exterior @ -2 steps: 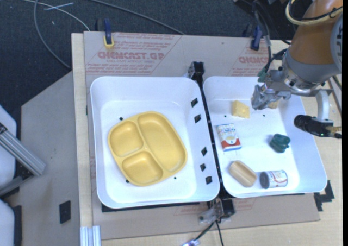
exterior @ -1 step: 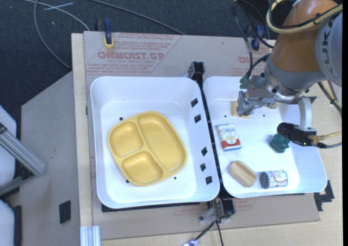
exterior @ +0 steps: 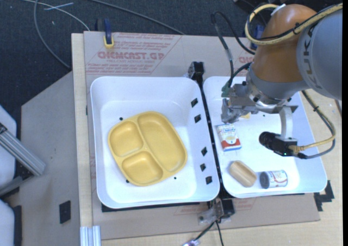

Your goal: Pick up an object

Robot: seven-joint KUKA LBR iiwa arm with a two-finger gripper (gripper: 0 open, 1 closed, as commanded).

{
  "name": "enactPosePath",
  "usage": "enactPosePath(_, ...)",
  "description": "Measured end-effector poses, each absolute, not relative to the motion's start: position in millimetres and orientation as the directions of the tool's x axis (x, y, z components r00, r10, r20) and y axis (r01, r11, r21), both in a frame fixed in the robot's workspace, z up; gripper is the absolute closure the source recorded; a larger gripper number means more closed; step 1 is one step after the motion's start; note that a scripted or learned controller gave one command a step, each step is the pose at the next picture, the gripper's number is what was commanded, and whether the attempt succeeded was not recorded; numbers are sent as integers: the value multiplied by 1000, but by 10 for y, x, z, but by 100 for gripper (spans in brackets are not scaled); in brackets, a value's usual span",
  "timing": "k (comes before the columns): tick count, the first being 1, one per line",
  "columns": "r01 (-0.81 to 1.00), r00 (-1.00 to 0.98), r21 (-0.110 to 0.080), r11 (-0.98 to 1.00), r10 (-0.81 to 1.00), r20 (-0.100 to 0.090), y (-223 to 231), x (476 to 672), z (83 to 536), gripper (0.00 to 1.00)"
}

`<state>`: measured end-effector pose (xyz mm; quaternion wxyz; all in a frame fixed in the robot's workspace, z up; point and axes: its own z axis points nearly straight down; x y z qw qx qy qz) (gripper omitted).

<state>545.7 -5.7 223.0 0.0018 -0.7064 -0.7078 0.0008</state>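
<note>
My gripper (exterior: 231, 113) hangs low over the right bin (exterior: 310, 182), near its left wall, under the orange wrist band. Just below its tip lies a small white and red box (exterior: 229, 136), flat on the bin floor. A tan bread-roll shape (exterior: 242, 174) rests nearer the front. Beside that roll, to its right, a small can (exterior: 273, 178) lies on its side. I see nothing between the gripper and the box that shows a hold.
The left bin (exterior: 103, 98) holds a yellow divided plate (exterior: 147, 147). A black divider with clips (exterior: 202, 125) runs between the bins. A black cable connector (exterior: 274, 143) and yellow hose hang off the arm over the right bin.
</note>
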Motion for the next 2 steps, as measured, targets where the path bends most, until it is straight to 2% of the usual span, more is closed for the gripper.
enactPosePath(1, 1000, -2, -4, 2, 1000, 1, 458, 5341, 2138, 100)
enactPosePath(2, 1000, -3, -1, 3, 1000, 2, 870, 5242, 2233, 100)
